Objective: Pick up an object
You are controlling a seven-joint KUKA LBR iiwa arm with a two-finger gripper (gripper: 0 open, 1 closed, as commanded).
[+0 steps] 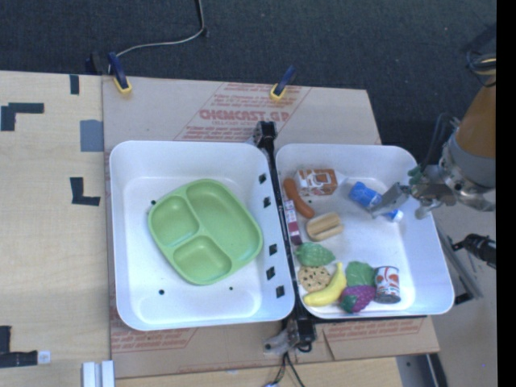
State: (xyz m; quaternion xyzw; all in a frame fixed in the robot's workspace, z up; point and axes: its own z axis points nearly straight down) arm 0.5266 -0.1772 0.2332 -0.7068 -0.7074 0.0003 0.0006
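Note:
My gripper (pixel 407 203) hangs over the right part of the right bin (pixel 427 252), reaching in from the right edge. Its fingers (pixel 390 197) stand apart, open, and I see nothing gripped between them. A blue can (pixel 364 193) lies just left of the fingertips, and a small blue bit (pixel 395 214) shows just under them. Further left lie a brown-and-white packet (pixel 316 181), a sausage (pixel 297 198) and a bread roll (pixel 324 226). Along the bin's front lie a green leaf (pixel 314 255), a cookie (pixel 313 277), a banana (pixel 326 291), purple grapes (pixel 356 298) and a red can (pixel 388 284).
The left bin (pixel 133 240) holds a green divided plate (pixel 205 230). A black divider (pixel 274 216) joins the two bins. Cardboard (pixel 234 115) lies under them, clamped at the back. A cable (pixel 173 39) runs across the dark floor behind.

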